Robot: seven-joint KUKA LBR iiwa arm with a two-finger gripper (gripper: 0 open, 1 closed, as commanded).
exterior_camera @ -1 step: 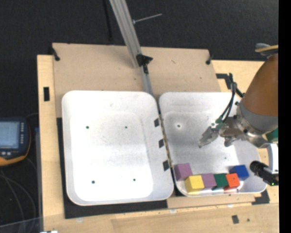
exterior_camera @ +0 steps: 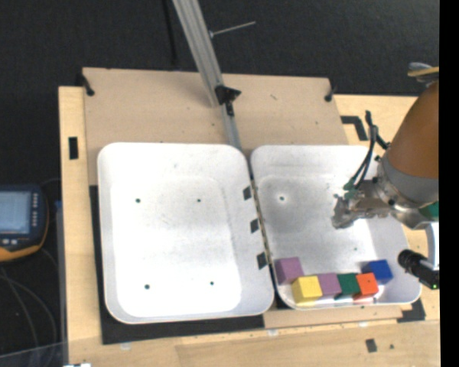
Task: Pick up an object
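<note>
Camera view: end effector (exterior_camera: pixel 344 211) above right bin (exterior_camera: pixel 306 167).

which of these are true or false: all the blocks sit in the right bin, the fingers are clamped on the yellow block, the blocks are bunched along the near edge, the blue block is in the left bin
1. All the blocks sit in the right bin. True.
2. The gripper has the yellow block clamped. False: the gripper hangs above the bare middle of the bin, apart from the yellow block, which lies on the bin floor.
3. The blocks are bunched along the right bin's near edge. True: purple block, yellow, a second purple block, green block, orange block.
4. The blue block is in the left bin. False: it lies in the right bin.
</note>
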